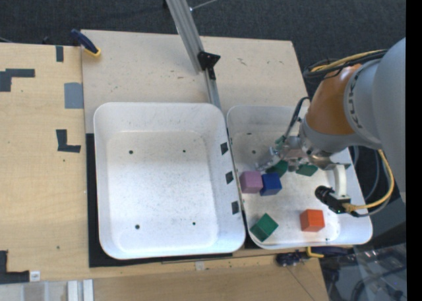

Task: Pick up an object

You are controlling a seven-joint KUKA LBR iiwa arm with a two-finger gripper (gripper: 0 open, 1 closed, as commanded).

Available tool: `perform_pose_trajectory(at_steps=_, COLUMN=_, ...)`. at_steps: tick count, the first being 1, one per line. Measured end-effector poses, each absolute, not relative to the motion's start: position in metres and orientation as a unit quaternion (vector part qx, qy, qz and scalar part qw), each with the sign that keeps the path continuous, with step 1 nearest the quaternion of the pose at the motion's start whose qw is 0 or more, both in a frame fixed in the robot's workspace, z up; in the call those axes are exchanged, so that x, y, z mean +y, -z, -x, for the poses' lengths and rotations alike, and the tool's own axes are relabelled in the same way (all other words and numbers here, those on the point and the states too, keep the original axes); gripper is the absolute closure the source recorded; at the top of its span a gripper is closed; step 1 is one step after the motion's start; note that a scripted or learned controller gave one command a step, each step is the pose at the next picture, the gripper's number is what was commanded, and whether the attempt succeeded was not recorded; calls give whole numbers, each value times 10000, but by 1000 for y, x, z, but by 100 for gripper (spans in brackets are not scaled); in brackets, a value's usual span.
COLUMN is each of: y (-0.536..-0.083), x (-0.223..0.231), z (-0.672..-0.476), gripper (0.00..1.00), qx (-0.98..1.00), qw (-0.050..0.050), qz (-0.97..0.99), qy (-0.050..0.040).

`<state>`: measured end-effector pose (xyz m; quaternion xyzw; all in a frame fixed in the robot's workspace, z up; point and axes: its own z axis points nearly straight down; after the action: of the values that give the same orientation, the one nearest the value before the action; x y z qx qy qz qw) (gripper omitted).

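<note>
In the right bin lie a purple block and a blue block, touching side by side. A green block sits near the bin's front edge, and an orange block lies to its right. My gripper hangs low over the bin, just above and to the right of the blue block. The wrist hides much of the gripper.
The left bin stands beside the right one. A grey metal bar slants down from the top to the bins' shared corner. The arm covers the right bin's right side; cables loop there.
</note>
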<state>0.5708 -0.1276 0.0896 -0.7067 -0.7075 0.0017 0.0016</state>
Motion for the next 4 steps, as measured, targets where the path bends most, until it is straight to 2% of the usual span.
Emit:
perform_pose_trajectory(at_steps=1, y=-101, x=-127, z=-571, gripper=100, qx=-7078, qw=18, qz=7064, qy=-8)
perform_pose_trajectory(at_steps=3, y=-205, x=-141, z=-572, gripper=100, qx=-7073, qw=-19, qz=7069, qy=10)
perform_pose_trajectory(at_steps=4, y=-228, x=-141, z=-572, gripper=100, qx=-7076, qw=-4, qz=7066, qy=3)
